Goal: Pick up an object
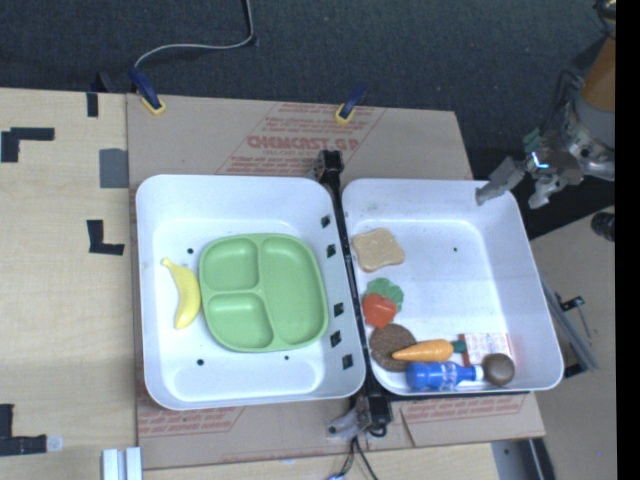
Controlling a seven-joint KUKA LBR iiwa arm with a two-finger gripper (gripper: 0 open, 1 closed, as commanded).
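Count, my bench: 2 white bins, left bin (150,268) & right bin (520,258). Left: 1 green tray (265,291), 1 banana (185,292). Right: 1 bread slice (378,250), 1 tomato (380,306), 1 brown patty (385,340), 1 carrot (424,350), 1 blue bottle (440,374), 1 carton (490,345), 1 brown ball (499,370).

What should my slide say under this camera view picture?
Gripper hovers by the right bin of toy food; banana beside green plate.

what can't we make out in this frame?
- Gripper, camera view: small and blurred at the right bin's top right corner; finger state unreadable.
- Arm: cut off by the right edge.
- Brown patty: partly covered by the carrot.
- Blue bottle and carton: labels too small to read.
- Strawberry: blurred, identity uncertain.
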